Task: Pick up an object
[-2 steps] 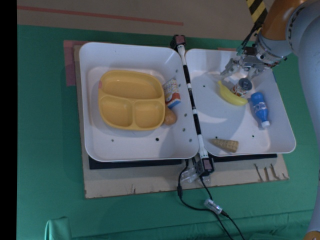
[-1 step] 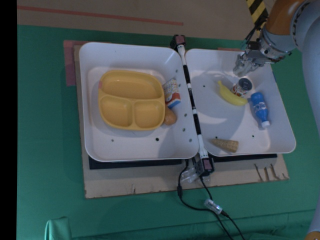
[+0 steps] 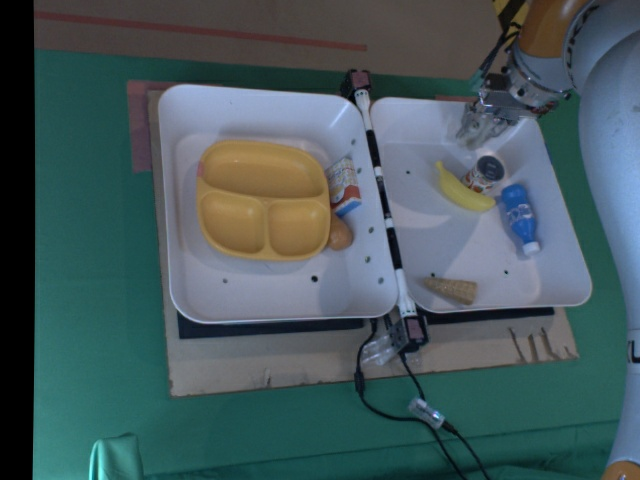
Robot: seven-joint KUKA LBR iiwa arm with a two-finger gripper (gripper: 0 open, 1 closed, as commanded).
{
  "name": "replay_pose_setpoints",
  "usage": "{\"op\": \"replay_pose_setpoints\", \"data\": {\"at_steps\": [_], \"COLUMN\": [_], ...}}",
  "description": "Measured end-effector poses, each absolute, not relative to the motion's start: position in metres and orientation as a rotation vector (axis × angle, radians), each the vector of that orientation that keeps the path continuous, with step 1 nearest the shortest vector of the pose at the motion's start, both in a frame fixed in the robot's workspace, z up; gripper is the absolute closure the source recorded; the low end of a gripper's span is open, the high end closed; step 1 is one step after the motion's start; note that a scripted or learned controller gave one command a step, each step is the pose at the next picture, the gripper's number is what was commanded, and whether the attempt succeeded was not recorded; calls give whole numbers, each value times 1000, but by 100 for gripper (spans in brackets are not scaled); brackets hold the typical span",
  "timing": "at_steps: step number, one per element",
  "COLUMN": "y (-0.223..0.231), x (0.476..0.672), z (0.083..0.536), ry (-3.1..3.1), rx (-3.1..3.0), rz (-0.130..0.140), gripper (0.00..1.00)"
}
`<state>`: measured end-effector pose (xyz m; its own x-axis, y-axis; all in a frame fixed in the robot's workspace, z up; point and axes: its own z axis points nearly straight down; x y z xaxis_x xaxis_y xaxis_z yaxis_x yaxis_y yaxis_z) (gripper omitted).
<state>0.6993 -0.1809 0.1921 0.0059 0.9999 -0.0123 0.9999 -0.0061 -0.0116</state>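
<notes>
Your gripper (image 3: 472,133) hangs empty over the right bin (image 3: 560,268); you can't tell its state. Next, drop toward the can (image 3: 487,172).

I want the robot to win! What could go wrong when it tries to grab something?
The banana and the small can touch, so the gripper above them might bump one while grabbing the other. The blue bottle lies on its side and could roll away.
</notes>
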Motion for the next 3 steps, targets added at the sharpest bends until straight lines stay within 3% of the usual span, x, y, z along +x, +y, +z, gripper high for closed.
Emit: {"op": "replay_pose_setpoints", "data": {"at_steps": [1,3], "y": [-189,-188], "x": [697,697], "z": [189,188], "ry": [2201,2203], "rx": [2224,2226], "rz": [-45,-43], "gripper": [0,0]}}
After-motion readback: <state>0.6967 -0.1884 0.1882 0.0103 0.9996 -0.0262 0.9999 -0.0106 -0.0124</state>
